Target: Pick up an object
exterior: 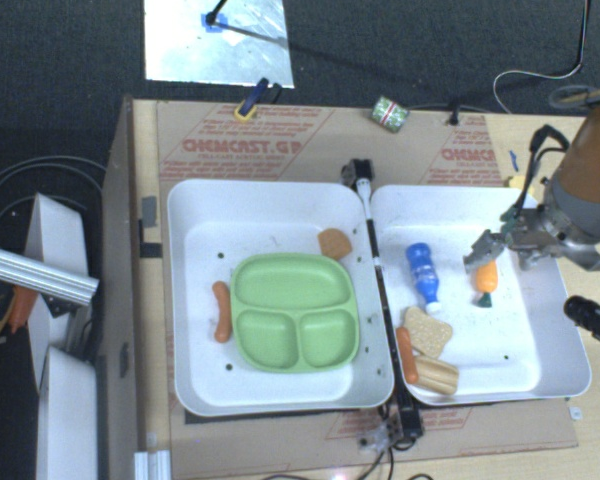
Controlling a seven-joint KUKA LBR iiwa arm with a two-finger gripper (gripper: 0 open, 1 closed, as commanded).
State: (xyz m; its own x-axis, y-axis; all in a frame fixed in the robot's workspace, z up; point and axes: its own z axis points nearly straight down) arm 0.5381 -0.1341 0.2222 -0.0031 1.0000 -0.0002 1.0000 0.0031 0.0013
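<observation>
Reaching in over the right-hand shallow white plastic bin, the grey arm with its orange band ends in a two-finger gripper that is seen directly above a small orange toy carrot with a green tip. Whether the carrot is pinched between the fingers or merely lies beneath them cannot be told from this slanted view, and the spread of the fingers cannot be made out either. Left of the carrot, well apart from it, a blue plastic bottle with a white cap is laid on the bin floor. Below the bottle, a pale slice of toy bread is found, with a tan cylindrical bread roll just beyond it and a reddish toy sausage along the bin's left wall. Further left of the carrot, in the neighbouring white bin, a green three-compartment plastic tray is set, flanked by a second reddish sausage and a brown round toy cookie.
</observation>
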